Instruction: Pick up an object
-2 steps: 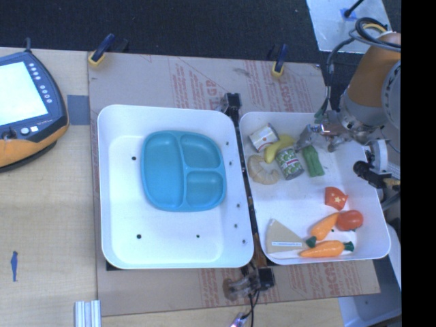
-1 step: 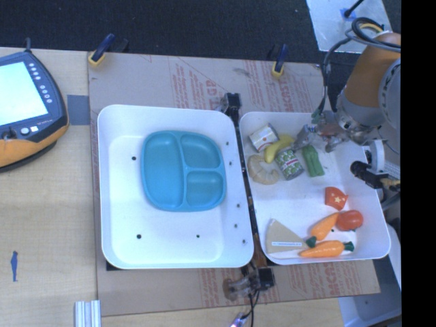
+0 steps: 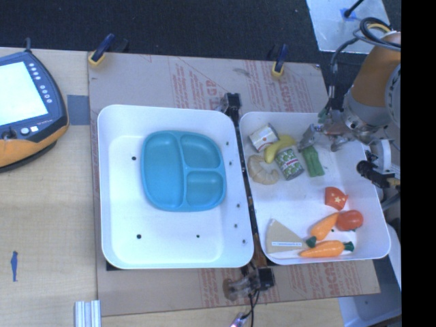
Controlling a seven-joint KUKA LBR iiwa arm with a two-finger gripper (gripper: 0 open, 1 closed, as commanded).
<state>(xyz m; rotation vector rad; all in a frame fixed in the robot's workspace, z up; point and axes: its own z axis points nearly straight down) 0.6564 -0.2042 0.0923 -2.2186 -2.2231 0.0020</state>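
Note:
The right white bin (image 3: 379, 203) holds several toy foods. A white box (image 3: 262, 137), a yellow banana (image 3: 277, 148), a dark green can (image 3: 289, 163), a green bar (image 3: 313, 161) and a beige pastry (image 3: 263, 170) crowd its upper left. A red piece (image 3: 335, 197), a red tomato (image 3: 350, 219), two orange carrots (image 3: 324, 226) (image 3: 322, 250) and a tan wedge (image 3: 283, 236) lie lower down. My gripper (image 3: 321, 140) hangs over the bin's top right part, just above the green bar. It looks open, with nothing between its fingers.
The left white bin (image 3: 116, 196) carries a blue divided plate (image 3: 182, 170). A tablet-like pendant (image 3: 27, 107) lies on the bench at far left. Clamps (image 3: 101, 50) (image 3: 278, 60) pin the cardboard sheet under both bins. The grey arm (image 3: 375, 80) reaches in from the right.

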